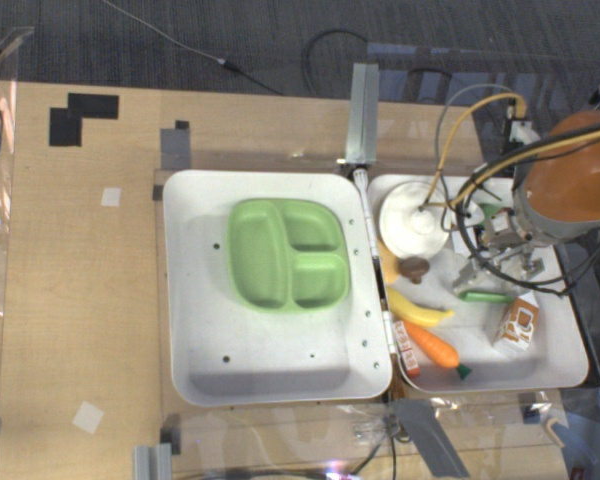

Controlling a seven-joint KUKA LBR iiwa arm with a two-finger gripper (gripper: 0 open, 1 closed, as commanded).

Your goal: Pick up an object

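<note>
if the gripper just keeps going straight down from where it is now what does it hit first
Probably the green stick-shaped object lying just under the gripper in the right bin; depth is hard to judge from above.

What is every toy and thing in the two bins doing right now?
green divided plate: right way up, flat in the left bin.
white bowl: sits at the back of the right bin.
banana: lying flat.
carrot: lying flat, just in front of the banana.
small carton: tipped at a slant.
green stick: lying flat.
gripper: low over the right bin, above the green stick.
</note>
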